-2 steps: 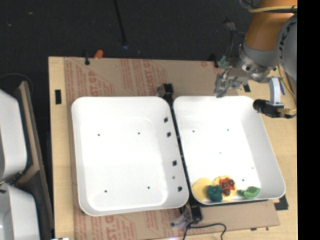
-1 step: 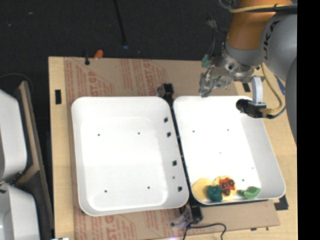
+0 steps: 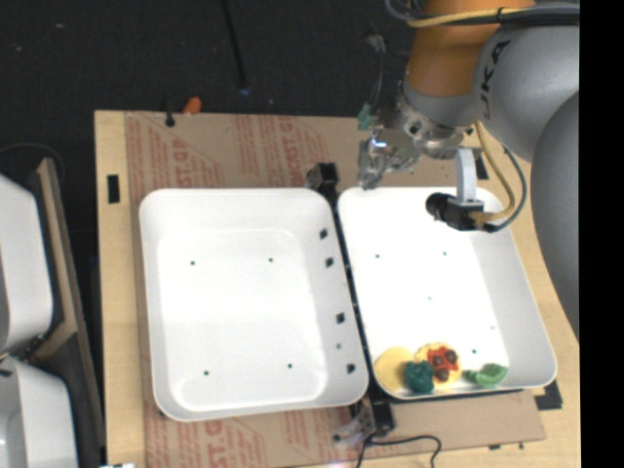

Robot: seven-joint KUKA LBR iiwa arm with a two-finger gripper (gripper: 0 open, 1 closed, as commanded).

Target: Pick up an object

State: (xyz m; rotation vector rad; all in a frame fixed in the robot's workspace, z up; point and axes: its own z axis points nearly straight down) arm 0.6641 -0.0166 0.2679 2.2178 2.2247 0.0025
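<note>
Robot lab test cell, not a home. My grey and orange arm (image 3: 487, 57) hangs over a worktop (image 3: 234, 149) covered in printed cardboard, two white bins (image 3: 156, 261) clipped side by side, loose cables (image 3: 390, 448) at the near edge, dark floor behind.

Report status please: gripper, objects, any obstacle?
Gripper above far edge of right bin, holding nothing seen. Small objects clustered at the bin's near edge, far from gripper. No obstacle between.

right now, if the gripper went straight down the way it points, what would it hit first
Probably the far rim of the right white bin, near its back-left corner; the two-finger gripper hangs just above there, though depth is unclear.
</note>
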